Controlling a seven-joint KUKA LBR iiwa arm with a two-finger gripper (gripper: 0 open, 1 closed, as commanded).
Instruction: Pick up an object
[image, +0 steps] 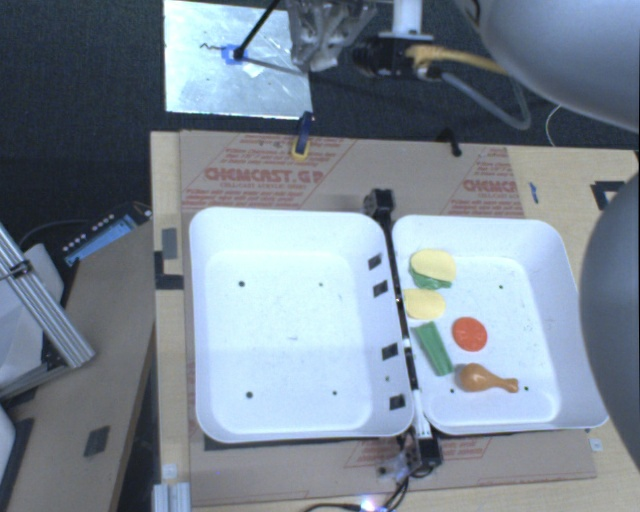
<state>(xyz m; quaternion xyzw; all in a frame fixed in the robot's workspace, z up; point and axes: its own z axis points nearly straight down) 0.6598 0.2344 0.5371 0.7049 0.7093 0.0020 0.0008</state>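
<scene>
Right bin (560, 300): shallow white tray holding all five small items, grouped along its left half.
Left bin (290, 320): white tray of the same kind, touching the right bin at a row of dark clips down the middle.
Yellow piece (433, 265): flat, rounded, uppermost in the group, with a green sliver at its lower edge.
Pale yellow piece (424, 305): smaller, just below it, near the divider.
Green strip (433, 348): long and narrow, lying at a slant, close to the bin's left wall.
Red disc (470, 334): round and flat, just right of the green strip, apart from the others.
Orange drumstick (486, 379): lowest item, its thin end pointing right.
Gripper (318, 45): at the top edge of the camera view, above a shiny metal sheet, well apart from both bins; whether the jaws are apart or together cannot be told.
Step in hand: judged as the approach, nothing grasped.
Advice: the red disc or the drumstick look like the easier targets, standing clear of the wall; descend squarely over the middle.
Obstacles: the divider clips and the bin wall crowd the green strip and the pale piece.
Surroundings: cardboard sheet on the bench (100, 400), yellow hose near the wrist, aluminium rail at left.
</scene>
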